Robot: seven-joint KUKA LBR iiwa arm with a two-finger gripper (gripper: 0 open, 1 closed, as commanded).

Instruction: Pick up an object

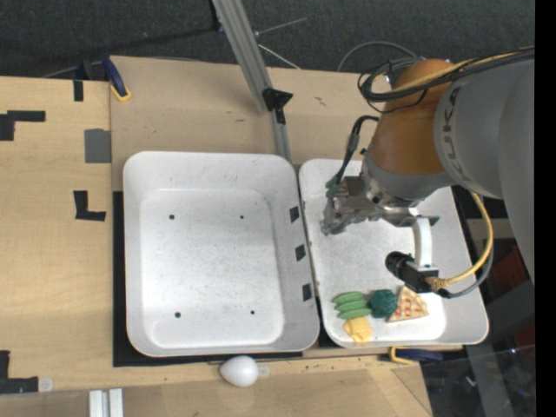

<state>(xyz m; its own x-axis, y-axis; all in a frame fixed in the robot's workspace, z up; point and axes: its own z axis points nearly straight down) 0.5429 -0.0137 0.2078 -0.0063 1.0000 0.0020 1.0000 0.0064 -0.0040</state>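
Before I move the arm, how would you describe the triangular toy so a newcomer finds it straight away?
Start at the right-hand white bin and go to its near edge, where a small cluster of toys lies. The triangular toy is the rightmost of them, touching a dark teal lump. It alone is orange-tan with red spots, like a pizza slice; its neighbours are green, teal and yellow.

Partial "KUKA" lettering, sideways on the grey arm (486, 137); no other legible text.

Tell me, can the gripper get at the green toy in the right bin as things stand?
Probably yes. The gripper hangs over the right bin, and bare floor lies between it and the green toy, though the yellow piece touches it.
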